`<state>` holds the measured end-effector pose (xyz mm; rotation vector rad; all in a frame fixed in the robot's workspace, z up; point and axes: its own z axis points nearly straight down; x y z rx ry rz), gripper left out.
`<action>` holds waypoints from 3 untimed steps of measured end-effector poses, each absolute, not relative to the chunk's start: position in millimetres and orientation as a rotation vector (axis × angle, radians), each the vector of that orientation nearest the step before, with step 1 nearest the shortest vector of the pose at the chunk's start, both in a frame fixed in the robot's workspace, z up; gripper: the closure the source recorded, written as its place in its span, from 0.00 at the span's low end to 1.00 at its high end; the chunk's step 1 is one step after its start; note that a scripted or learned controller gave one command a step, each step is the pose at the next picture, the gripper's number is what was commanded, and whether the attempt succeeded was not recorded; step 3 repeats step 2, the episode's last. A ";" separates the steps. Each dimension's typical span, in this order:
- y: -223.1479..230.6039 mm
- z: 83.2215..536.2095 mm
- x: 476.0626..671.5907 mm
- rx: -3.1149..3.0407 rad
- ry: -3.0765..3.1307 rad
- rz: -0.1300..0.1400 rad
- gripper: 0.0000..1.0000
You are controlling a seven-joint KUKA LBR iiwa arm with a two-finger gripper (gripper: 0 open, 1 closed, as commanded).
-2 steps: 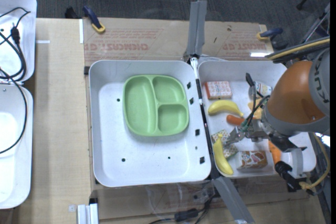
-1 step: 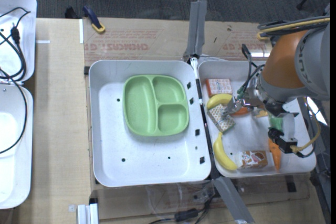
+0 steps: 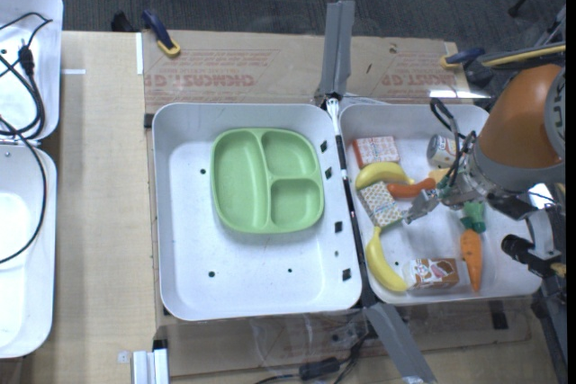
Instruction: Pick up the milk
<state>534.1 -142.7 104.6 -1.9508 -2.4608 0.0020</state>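
The milk (image 3: 435,274) is a small brown and white carton lying on its side near the front edge of the right bin (image 3: 513,288). My gripper (image 3: 425,200) hangs over the middle of that bin, above and behind the carton and apart from it. It is open with nothing between its fingers. One finger lies beside a patterned box (image 3: 382,204), and the other is near an orange carrot piece (image 3: 412,188).
The right bin also holds two bananas (image 3: 382,174) (image 3: 382,263), a pink box (image 3: 375,148), a can (image 3: 440,148), a green item (image 3: 474,214) and a carrot (image 3: 471,256) right of the carton. A green divided plate (image 3: 267,180) lies in the left bin (image 3: 180,220).
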 end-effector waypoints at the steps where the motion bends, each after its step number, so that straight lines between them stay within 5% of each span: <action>1: -104.5 95.6 549.9 -1.989 -2.438 -0.004 0.00; 2: -99.6 90.8 491.2 -2.020 -2.403 0.003 0.00; 3: -99.6 90.8 491.2 -2.020 -2.403 0.003 0.00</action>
